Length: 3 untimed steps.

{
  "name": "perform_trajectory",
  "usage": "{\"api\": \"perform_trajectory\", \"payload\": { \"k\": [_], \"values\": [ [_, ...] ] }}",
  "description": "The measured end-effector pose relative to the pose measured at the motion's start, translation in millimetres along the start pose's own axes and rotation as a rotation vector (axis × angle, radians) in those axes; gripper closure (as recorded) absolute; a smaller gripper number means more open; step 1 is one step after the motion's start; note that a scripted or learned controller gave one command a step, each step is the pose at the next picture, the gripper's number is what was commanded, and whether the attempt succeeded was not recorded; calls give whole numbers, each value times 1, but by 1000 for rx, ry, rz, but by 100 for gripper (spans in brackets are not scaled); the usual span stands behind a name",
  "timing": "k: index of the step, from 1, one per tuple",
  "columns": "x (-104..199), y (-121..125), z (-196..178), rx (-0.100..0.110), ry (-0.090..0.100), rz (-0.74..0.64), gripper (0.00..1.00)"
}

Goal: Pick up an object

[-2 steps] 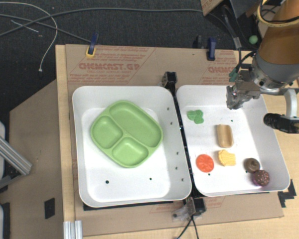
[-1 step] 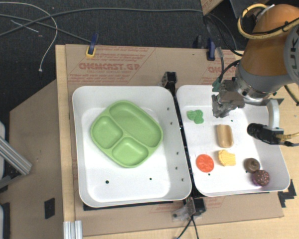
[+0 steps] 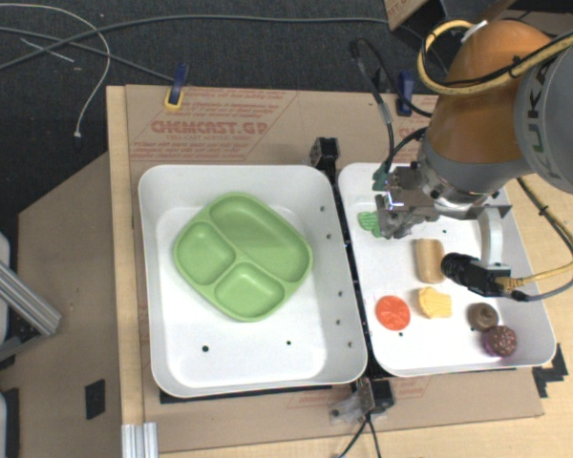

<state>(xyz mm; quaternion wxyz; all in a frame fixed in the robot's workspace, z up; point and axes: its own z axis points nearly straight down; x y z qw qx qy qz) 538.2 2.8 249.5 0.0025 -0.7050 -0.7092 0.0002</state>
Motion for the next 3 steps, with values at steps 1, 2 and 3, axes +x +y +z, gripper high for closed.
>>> {"api": "perform_trajectory", "payload": {
  "k": [1,2,3],
  "values": [
    [46,-22,0,1,0,0,100],
    [89,-54,12,3,-1,1,100],
    [86,-52,11,-1,-2,6,0]
  ]
}}
